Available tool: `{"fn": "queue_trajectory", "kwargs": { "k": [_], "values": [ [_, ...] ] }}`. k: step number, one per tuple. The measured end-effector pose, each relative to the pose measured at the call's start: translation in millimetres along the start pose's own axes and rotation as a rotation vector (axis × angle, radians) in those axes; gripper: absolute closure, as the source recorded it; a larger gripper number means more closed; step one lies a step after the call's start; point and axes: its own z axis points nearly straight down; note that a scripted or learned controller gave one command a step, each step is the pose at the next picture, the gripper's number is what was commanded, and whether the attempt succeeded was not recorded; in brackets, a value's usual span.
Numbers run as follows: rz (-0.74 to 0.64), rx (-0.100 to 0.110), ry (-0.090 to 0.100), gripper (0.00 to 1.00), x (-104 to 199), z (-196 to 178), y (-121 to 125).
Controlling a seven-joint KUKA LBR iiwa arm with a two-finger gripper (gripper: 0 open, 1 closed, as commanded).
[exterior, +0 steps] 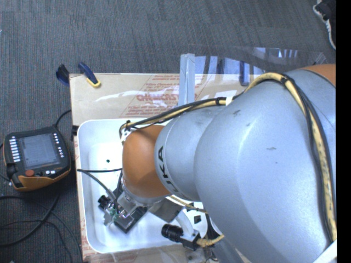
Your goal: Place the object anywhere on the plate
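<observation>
The gripper [122,212] hangs low over the near-left part of the left bin [90,141] — whether it is open, or has hold of anything, I cannot tell. The arm [247,169] covers most beyond it, so neither object nor plate can be placed — the bearing stays unknown.

Setting: robot laboratory
Evidence: grey industrial arm [247,169]; handheld control tablet [37,159] on grey carpet [109,26]; white bin [90,147]; clamps [88,74]
</observation>
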Motion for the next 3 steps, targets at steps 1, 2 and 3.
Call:
{"fn": "queue_trajectory", "kwargs": {
  "k": [1, 2, 3],
  "values": [
    [0.097, 0.002, -0.001, 0.0, -23, -224, -18],
    [-0.237, 0.0, -0.001, 0.0, -113, -311, -40],
    [-0.106, 0.004, 0.001, 0.0, -55, -224, -36]
  ]
}}
